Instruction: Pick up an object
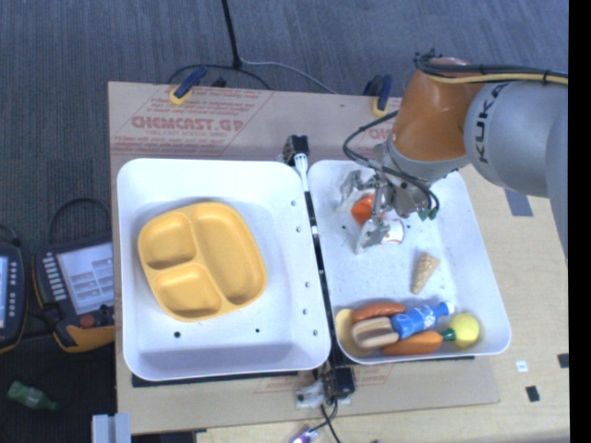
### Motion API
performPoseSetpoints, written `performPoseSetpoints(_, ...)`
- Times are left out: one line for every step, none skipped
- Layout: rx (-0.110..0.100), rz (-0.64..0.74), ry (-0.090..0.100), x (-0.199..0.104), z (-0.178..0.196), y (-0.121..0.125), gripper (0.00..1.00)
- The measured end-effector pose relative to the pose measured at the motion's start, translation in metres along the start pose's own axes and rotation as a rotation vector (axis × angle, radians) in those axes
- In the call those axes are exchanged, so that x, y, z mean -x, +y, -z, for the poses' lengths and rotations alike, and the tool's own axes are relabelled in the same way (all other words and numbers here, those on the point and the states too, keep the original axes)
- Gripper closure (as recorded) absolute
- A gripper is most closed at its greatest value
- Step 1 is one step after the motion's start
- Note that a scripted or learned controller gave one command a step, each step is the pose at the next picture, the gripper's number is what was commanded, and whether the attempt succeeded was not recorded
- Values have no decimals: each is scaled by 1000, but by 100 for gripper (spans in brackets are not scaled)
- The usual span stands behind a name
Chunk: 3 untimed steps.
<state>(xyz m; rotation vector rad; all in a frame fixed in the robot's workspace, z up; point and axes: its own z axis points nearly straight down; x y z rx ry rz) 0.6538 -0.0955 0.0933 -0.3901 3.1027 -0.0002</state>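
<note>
My gripper (363, 212) hangs low over the upper part of the right bin (480, 247), under the orange wrist band. Its two metal fingers (371, 238) stand apart, open, on either side of a small red-orange object (362, 208) that lies on the bin floor. The fingers do not visibly press on it. A small white and red piece (393, 233) lies just right of the lower finger.
A tan cone (425, 270) lies below the gripper. At the bin's front edge are a hot dog (373, 326), a blue bottle (417, 320), a yellow lemon (464, 329) and an orange carrot (413, 343). The left bin (277, 330) holds a yellow divided plate (200, 259).
</note>
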Motion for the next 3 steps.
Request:
performPoseSetpoints(0,0,0,0,0,0,0)
performPoseSetpoints(-5,-30,-9,-21,1,7,0)
performPoseSetpoints(-4,-32,-8,-20,13,7,100)
